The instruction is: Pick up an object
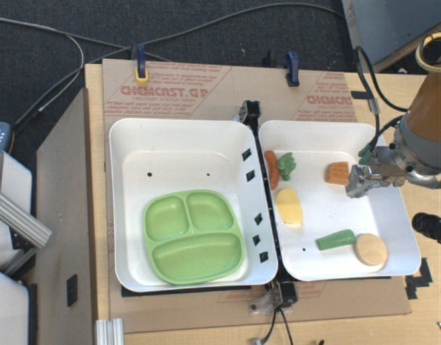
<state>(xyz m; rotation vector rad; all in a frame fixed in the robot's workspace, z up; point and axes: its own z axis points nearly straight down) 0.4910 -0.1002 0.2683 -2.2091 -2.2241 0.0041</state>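
Observation:
The right bin (393,214) holds several small items: an orange-brown block (337,172), a carrot with a green top (277,168), a yellow piece (289,207), a green stick (335,240) and a tan round piece (370,250). My gripper (357,185) hangs over the right bin's right half, just right of the orange-brown block and slightly lower in the view. I see nothing between its fingers. From this angle the finger gap is not readable.
The left bin (127,192) holds a green divided plate (195,236). A black-marked divider (260,192) separates the bins. Blue clamps (292,69) hold the cardboard at the back edge. Cables run past the upper right.

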